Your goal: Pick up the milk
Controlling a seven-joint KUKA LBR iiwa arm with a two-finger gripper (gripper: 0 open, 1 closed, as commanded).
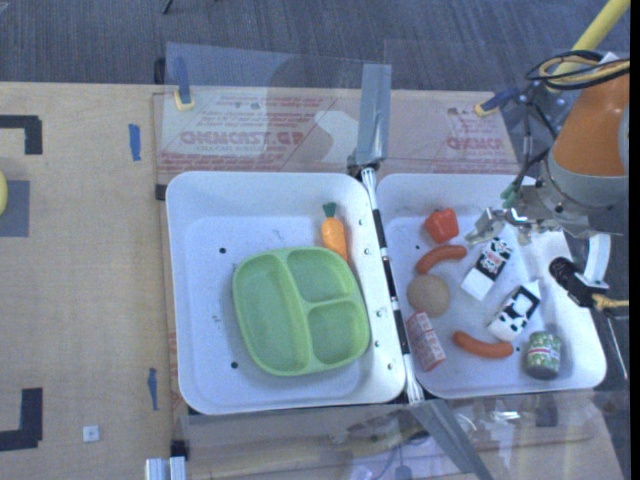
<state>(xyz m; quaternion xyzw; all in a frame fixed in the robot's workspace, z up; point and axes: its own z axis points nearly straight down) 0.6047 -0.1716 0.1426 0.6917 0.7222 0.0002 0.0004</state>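
Hovering: metal two-finger gripper (pixel 497 224) above white cow-patterned milk carton (pixel 487 266), at 12 o'clock of it, likely lining up the grasp | jaws: opening cannot be judged | second similar carton (pixel 515 312) at 5 o'clock.

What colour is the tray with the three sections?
The tray is light green, seen clearly in the camera view, sitting in the left bin.
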